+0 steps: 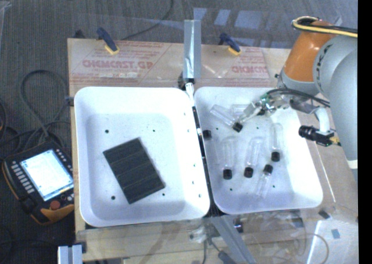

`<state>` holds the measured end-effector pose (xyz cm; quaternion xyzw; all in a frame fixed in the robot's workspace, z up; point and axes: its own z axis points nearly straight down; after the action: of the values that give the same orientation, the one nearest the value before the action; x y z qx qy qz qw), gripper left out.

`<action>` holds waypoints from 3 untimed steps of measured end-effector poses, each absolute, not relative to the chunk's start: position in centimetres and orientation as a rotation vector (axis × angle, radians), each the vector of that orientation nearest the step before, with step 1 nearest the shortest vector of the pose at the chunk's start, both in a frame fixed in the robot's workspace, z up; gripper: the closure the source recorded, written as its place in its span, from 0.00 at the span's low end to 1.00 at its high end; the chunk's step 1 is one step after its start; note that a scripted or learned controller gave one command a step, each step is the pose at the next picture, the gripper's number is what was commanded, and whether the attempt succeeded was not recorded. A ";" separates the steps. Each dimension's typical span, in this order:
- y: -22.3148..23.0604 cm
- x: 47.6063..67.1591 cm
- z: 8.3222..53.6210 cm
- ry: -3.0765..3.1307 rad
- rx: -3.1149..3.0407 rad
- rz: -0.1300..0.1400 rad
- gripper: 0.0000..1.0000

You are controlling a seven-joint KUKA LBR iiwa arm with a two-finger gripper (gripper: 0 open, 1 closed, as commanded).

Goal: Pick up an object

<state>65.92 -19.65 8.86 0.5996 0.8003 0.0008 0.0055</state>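
Several clear vials with black caps lie in the right bin (pixel 302 196). One vial (pixel 228 155) lies left of centre, another vial (pixel 253 151) sits beside it, and a third vial (pixel 275 139) is further right. A slanted vial (pixel 244 117) with its black cap low and to the left runs up to my gripper (pixel 263 104), which hangs over the bin's far part. Whether that vial is held is unclear. A black ribbed slab (pixel 133 170) lies flat in the left bin (pixel 93 106).
The grey arm with its orange band (pixel 302 53) comes in over the right bin's far right corner. A black stub (pixel 308 132) sticks out from the wrist. A metal post (pixel 191 50) stands behind the bins' shared wall. A teach pendant (pixel 40 178) lies left of the bench.
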 end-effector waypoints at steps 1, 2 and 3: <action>-17.6 66.5 8.8 2.468 1.950 -0.025 0.00; -12.4 66.6 8.9 2.505 1.899 -0.023 0.00; -12.5 66.3 9.5 2.516 1.904 -0.037 1.00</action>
<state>66.28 -12.53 9.51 0.6034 0.7973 -0.0119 -0.0068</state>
